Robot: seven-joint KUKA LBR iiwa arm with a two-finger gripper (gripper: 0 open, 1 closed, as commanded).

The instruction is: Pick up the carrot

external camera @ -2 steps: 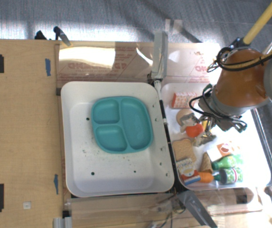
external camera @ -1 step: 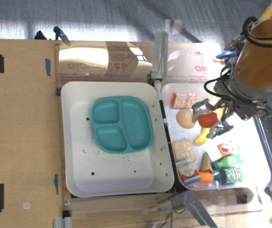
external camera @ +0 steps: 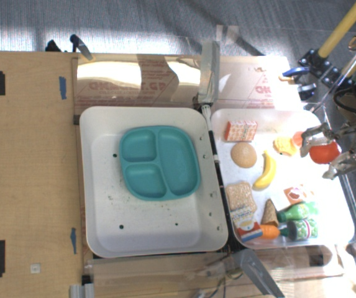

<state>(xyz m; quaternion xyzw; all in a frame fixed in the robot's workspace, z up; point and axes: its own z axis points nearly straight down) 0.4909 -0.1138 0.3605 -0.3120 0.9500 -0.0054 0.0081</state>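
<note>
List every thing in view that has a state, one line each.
claw: at the right bin's right edge, shut on the tomato.
tomato: held between the claw's fingers.
carrot: lying at the right bin's near edge, not held.
teal plate: flat in the left bin.
banana: lying loose in the right bin.
green bottles: lying on their sides.
</note>
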